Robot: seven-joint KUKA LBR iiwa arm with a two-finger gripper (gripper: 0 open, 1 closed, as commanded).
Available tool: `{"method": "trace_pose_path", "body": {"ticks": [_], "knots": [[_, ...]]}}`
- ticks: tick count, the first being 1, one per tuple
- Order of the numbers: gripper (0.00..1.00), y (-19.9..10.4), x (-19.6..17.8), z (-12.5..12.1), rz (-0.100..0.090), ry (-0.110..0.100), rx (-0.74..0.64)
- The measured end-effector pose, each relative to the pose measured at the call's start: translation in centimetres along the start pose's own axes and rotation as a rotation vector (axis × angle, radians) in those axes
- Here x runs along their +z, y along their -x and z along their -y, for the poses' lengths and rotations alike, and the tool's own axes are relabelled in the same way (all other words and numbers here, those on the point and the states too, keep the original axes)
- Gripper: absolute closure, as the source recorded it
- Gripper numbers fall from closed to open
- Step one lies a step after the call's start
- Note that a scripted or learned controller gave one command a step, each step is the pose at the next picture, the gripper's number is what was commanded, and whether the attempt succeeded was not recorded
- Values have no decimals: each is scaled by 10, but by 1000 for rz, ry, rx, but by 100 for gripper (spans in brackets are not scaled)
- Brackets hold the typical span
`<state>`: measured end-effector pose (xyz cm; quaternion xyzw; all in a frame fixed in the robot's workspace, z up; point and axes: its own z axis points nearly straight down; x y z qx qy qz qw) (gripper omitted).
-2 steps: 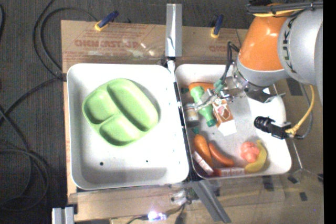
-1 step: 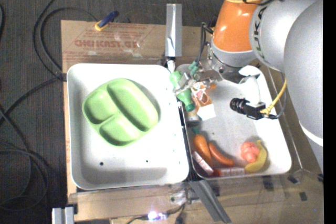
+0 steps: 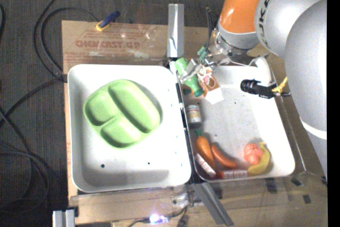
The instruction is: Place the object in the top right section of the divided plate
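Observation:
The green divided plate (image 3: 123,112) lies in the left white bin (image 3: 95,167); its sections hold nothing. My gripper (image 3: 198,67) hangs over the top left corner of the right bin (image 3: 265,114), just right of the wall between the bins. A green bottle-like object (image 3: 187,70) and a small brown and white carton (image 3: 210,85) sit right at the gripper's tip. The gripper's metal parts overlap both, and I cannot tell whether either one is gripped.
In the right bin, a small jar (image 3: 193,114) stands by the left wall. Two orange sausage-like pieces (image 3: 212,154) lie near the front, with a banana (image 3: 261,161) and a pink fruit (image 3: 253,151) at the front right. A black cable plug (image 3: 253,86) hangs by the arm.

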<state>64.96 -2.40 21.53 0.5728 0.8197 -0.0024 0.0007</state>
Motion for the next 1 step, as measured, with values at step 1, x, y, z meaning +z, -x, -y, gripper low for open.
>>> {"method": "trace_pose_path", "body": {"ticks": [1], "knots": [[100,17,33,61,-3,-1,-92]]}}
